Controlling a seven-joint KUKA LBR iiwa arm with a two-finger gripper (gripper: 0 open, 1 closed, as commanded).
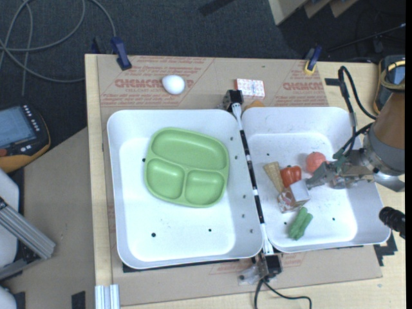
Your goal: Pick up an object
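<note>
We see the gripper [317, 180] low inside the right bin [335, 121], reaching in from the right toward a cluster of small items, likely because the pickable objects all sit here. Whether it is released or clenched, we cannot tell. A red tomato-like piece [291, 174] and a pinkish round piece [315, 161] lie just beside its tip; a tan wedge [273, 172] and a green piece [299, 224] lie near. The left bin [129, 237] bears a green divided plate [187, 166], lying flat.
</note>
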